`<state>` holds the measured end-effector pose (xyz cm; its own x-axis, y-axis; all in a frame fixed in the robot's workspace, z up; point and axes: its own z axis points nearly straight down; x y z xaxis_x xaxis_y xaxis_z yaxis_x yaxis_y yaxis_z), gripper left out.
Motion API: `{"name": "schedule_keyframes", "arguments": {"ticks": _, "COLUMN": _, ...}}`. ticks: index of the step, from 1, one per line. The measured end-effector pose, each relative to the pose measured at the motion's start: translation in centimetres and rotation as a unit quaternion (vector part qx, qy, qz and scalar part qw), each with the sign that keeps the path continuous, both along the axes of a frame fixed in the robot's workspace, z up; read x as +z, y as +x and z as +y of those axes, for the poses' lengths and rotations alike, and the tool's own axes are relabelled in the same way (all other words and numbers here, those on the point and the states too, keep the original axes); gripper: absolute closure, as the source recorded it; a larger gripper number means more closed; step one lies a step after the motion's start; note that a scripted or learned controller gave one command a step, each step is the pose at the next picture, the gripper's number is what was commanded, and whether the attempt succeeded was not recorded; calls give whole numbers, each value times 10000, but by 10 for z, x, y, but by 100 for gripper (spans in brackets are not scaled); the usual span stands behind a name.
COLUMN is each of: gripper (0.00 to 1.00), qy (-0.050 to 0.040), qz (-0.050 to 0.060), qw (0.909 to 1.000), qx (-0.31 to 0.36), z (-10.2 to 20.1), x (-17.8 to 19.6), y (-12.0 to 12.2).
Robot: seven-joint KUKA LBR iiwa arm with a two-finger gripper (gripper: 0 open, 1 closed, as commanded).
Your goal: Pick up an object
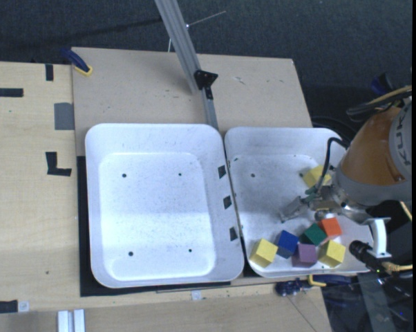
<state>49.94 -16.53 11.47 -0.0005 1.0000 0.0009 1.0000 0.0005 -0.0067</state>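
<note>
We hang our pincer (293, 211), its grip state impossible to tell, low inside the right shallow white bin (263, 151) just left of the small orange cube (330, 225), likely because the blocks cluster there.

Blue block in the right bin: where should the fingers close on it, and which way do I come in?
Probably straight down from above onto the blue block, fingers closing across its near and far faces. The yellow block touches its left side and the purple block crowds its right, so a left-right pinch has little room. The gripper sits just above and to the right of it in the image.
</note>
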Motion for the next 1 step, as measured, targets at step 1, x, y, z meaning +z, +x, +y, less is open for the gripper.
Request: {"name": "schedule_keyframes", "arguments": {"ticks": 1, "gripper": 100, "qy": 4, "qz": -16, "qw": 10000, "qx": 6, "z": 1, "x": 12, "y": 1}}
